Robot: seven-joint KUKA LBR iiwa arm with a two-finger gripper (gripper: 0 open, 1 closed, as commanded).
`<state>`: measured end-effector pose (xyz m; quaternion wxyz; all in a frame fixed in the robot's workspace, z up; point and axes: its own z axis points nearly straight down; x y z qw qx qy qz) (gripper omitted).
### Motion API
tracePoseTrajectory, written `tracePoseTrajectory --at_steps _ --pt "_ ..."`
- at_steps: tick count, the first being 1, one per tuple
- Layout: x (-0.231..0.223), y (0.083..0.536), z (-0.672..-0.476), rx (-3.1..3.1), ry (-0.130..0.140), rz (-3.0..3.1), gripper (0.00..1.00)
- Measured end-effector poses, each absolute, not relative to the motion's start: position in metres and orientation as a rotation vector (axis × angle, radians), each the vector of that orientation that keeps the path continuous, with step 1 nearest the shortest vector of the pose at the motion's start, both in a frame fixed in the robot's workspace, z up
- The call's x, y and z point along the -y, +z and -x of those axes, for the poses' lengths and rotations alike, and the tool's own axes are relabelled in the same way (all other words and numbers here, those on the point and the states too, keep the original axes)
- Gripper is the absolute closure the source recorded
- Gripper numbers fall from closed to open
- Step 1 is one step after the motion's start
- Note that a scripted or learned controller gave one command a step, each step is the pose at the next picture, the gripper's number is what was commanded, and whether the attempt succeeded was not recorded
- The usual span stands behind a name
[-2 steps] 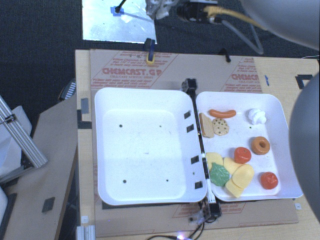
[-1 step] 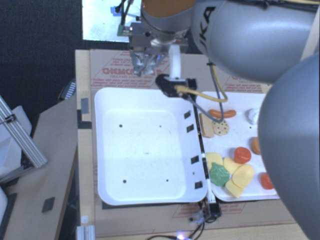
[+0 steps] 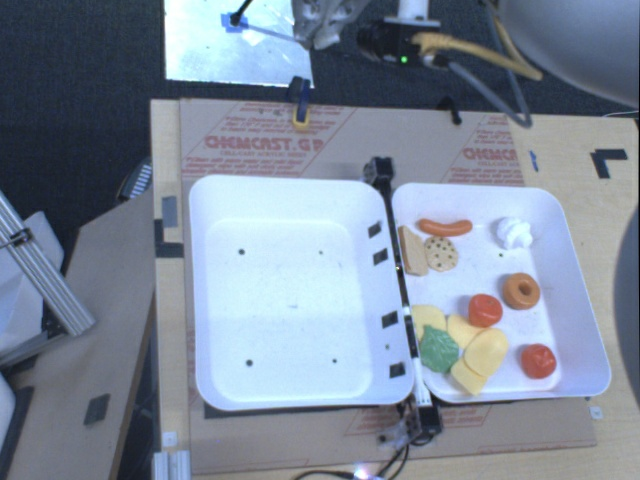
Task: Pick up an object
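My claw (image 3: 322,13) is hanging at the far edge of the view, beyond the bench's back edge, over a pale shiny sheet (image 3: 215,28) on the dark floor; I cannot tell how far it is open, and nothing is showing in its grasp.

Going left to right, a bare wooden side table (image 3: 100,308) is sitting against the bench's left edge. On the bench, a clear panel (image 3: 260,140) is showing red lettering that reads "CHEMCAST GP" near the back left, with the same print repeating near the back right.

The left bin (image 3: 215,218), smooth white plastic with rounded corners, is lying on that panel. The right bin (image 3: 575,298) is touching it along a black clipped seam.

In the right bin, a tan slice (image 3: 410,251) and a speckled cookie (image 3: 440,255) are lying near the back left corner, under an orange sausage (image 3: 444,227). A green leafy piece (image 3: 437,349) is resting among yellow slabs (image 3: 485,353) by the front edge. A red tomato (image 3: 484,310), a glazed doughnut (image 3: 520,291), a white lump (image 3: 514,233) and another red piece (image 3: 538,361) are spreading toward the right wall.
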<state>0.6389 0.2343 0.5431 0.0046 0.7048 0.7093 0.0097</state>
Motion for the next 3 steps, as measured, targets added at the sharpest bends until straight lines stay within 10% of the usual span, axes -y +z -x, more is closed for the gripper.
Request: tracePoseTrajectory --at_steps 1,2,3 --pt "-0.234 0.396 -0.637 -2.226 -0.019 -2.225 1.0" --pt "-0.234 0.545 -0.647 -2.222 0.027 -2.209 1.0" --pt "-0.234 0.391 -0.635 -2.226 -0.021 -2.226 1.0"
